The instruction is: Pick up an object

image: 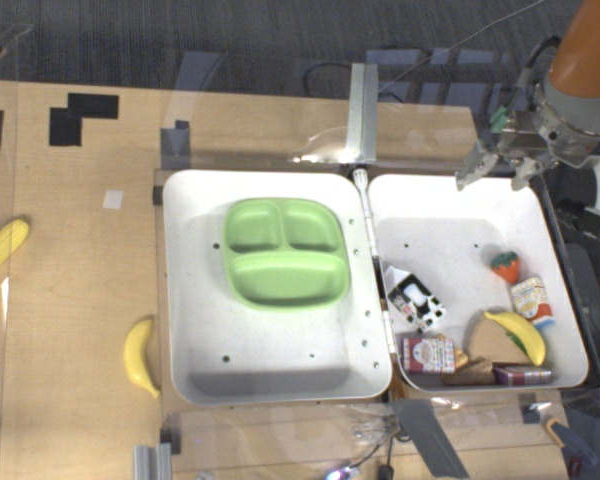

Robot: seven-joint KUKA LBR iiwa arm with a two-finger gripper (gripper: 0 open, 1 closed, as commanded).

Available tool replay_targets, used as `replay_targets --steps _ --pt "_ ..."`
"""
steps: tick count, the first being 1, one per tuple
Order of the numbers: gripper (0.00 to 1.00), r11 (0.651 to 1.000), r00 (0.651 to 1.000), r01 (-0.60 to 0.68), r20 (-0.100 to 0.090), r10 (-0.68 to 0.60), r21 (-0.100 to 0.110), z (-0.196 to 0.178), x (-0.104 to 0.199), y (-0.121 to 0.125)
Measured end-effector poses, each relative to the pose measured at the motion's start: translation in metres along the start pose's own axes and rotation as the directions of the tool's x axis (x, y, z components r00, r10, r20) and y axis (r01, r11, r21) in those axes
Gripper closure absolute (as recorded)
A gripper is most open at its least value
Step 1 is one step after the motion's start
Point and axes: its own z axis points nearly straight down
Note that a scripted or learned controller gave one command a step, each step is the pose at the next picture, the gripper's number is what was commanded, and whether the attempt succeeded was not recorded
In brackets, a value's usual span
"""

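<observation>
I can read no word, brand or number anywhere below me. The small red carton (427,353) and the little bottle (531,299) in the right bin (450,218) carry printed labels (too blurred to make out), and the black-and-white box (416,299) shows only blotches.

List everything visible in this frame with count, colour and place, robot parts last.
Bins: 2, white, side by side on the bench.
Divided plate: 1, green, in the left bin.
Bananas: 2, yellow; one on the bench left of the bins, one in the right bin.
Corn cob: 1, yellow, at the bench's left edge.
Black-and-white pack: 1, in the right bin.
Small carton: 1, red, right bin's near edge.
Carrot-like toy: 1, orange.
Gripper: 1, grey, above the right bin's far edge.
</observation>
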Motion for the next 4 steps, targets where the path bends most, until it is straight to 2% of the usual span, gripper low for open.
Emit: replay_targets --steps 1,2,3,4 --pt "0.00 0.998 0.998 0.065 0.000 -0.065 -0.003 -0.073 0.015 0.005" --pt "0.00 0.990 0.990 0.138 0.001 -0.138 -0.002 -0.028 -0.003 0.018" --pt "0.00 0.993 0.993 0.122 0.003 -0.122 -0.005 -0.149 -0.058 0.014" --pt "0.00 0.999 0.999 -0.049 0.000 0.049 0.001 0.013 -0.036 -0.044"
